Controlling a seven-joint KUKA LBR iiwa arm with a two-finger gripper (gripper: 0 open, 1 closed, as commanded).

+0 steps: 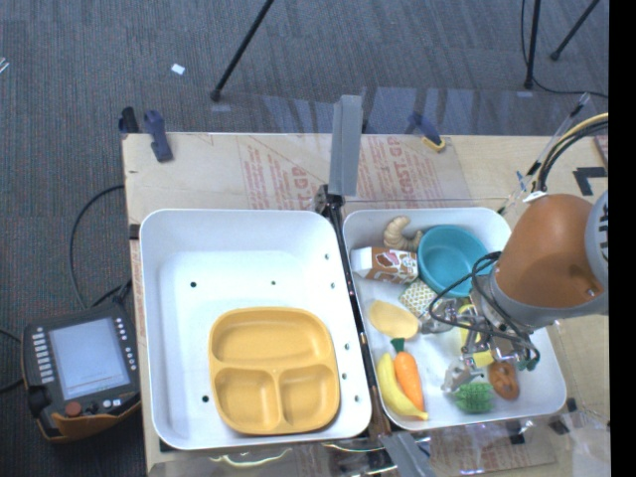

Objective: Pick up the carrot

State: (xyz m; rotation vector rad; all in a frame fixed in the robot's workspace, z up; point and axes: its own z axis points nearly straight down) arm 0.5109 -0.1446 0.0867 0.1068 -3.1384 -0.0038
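Note:
The orange carrot with a green top lies in the right bin, near its front left. A yellow banana lies against the carrot's left side. My gripper hangs over the bin's front right part, about a hand's width to the right of the carrot and apart from it. The orange wrist band sits above it and hides part of the bin's right side.
Around the carrot are a pale yellow lemon-like piece, a blue bowl, a small printed box, a broccoli and a brown piece. The left bin holds a yellow divided plate.

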